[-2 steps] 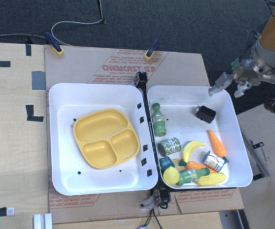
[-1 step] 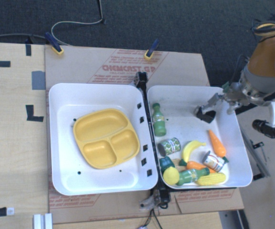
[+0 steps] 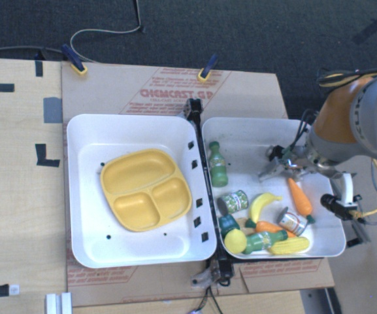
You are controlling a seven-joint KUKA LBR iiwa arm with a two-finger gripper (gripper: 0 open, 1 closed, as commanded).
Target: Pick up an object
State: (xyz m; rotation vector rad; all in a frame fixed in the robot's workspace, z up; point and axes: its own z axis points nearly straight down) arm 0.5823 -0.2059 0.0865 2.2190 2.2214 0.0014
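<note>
Hovering over the right bin with jaws I cannot tell apart, the gripper risks closing on bare floor, missing the carrot nearby.

I'm seeing a yellow tray in the left white bin; the right bin is showing a green bottle, yellow banana and orange carrot.

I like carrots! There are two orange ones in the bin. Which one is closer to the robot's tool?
The bigger carrot, right below the tool. The smaller carrot lies lower down, beside the banana.
</note>
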